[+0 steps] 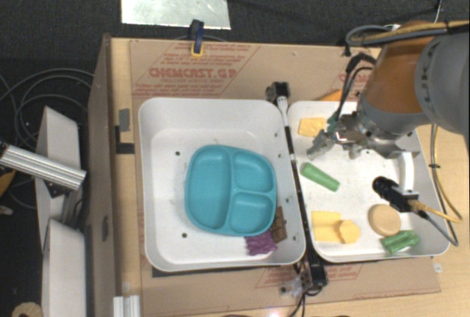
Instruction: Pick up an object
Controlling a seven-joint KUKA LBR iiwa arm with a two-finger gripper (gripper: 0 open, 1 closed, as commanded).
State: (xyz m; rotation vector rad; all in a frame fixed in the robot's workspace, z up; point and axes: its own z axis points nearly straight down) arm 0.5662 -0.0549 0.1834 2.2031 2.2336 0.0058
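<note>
Camera view: approach step, nothing lifted yet. Gripper hanging over far end of right bin, just above green stick, yellow block just behind. Jaws look spread, nothing between them. Nearest pick candidate: green stick, lying flat mid-bin. Next, probably: drop straight down, straddle stick across its narrow side, close, lift. Left bin with blue tray: ignore.

Bare floor rings the blue tray in the left bin; the right bin is crowded, open mid-floor.
</note>
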